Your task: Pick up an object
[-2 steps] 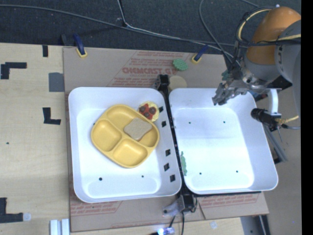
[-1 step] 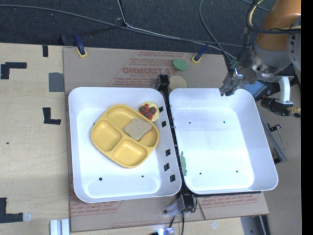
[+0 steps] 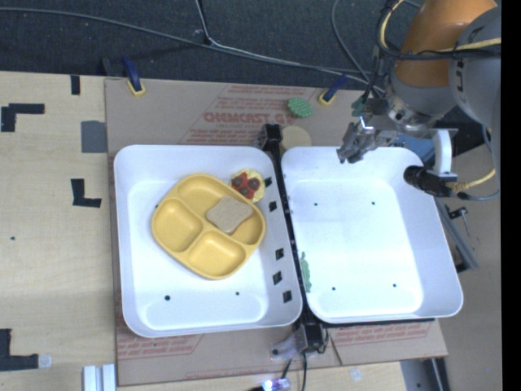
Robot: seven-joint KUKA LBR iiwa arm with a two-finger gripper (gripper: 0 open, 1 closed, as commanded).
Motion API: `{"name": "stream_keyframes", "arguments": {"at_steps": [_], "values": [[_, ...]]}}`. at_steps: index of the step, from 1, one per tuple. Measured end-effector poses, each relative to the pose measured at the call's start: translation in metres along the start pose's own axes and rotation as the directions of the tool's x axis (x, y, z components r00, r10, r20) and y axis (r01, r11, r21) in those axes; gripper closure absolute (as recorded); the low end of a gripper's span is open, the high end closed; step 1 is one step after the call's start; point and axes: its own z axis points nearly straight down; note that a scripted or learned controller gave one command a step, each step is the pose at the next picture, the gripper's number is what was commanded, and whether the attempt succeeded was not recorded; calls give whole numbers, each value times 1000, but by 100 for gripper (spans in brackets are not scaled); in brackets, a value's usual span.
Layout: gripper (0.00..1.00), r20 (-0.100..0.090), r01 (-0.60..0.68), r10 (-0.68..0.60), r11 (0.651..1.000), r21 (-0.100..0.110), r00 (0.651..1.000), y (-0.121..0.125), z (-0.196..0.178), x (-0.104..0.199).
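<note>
From the camera fixed above the counter (image 3: pixel 49 218), I reach in from the right, my grey arm with its orange band (image 3: pixel 440 35) high in the upper right corner. My jaws (image 3: pixel 356 149) hang over the far rim of the right bin (image 3: pixel 423 243), near its upper left corner; they look small and dark from here, and I cannot tell how far apart they stand or whether anything sits between them.

The left bin (image 3: pixel 142 292) holds a yellow divided tray (image 3: pixel 183 222) lying at a slant. A tan slice of bread (image 3: pixel 229 213) rests on the tray, over the ridge between its compartments. At the tray's upper right edge, close to the wall between the two bins, sits a small red and dark object (image 3: pixel 248 185) that I cannot name for sure.

A small green thing (image 3: pixel 305 271) lies at the left wall of the right bin. On the cardboard beyond the bins lies a green dotted piece (image 3: pixel 299 106), well apart from my jaws
</note>
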Motion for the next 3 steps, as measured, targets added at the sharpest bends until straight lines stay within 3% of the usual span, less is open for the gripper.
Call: {"name": "stream_keyframes", "arguments": {"at_steps": [3], "values": [[100, 1, 0, 0, 1000, 1, 1000, -3, -3, 160]]}}
